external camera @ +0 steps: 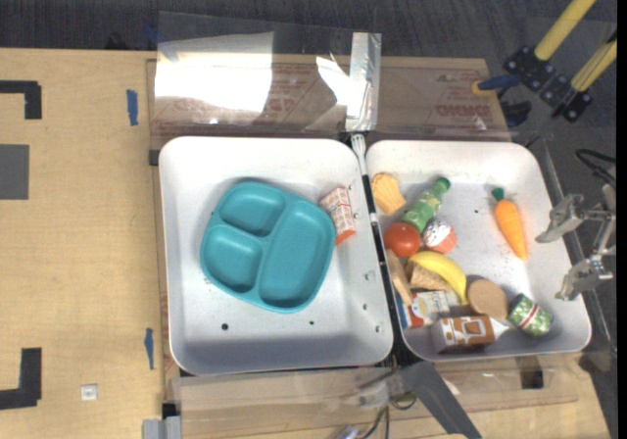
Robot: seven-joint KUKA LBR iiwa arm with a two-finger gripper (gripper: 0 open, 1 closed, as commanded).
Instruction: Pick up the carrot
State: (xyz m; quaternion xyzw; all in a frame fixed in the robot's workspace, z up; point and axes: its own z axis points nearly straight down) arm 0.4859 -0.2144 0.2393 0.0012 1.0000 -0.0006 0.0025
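Gripper hangs with its fingers spread wide and holding nothing at the right bin's right rim; the carrot lies just left, tip pointing toward the near edge.

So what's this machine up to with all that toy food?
A robot arm is meant to pick up the carrot, which lies in the right bin a little apart from the pile of other toy food. The gripper sits at that bin's right edge, beside the carrot, with its fingers spread and nothing between them. So the carrot has not been picked up yet. The left bin holds a teal divided plate and a small carton.
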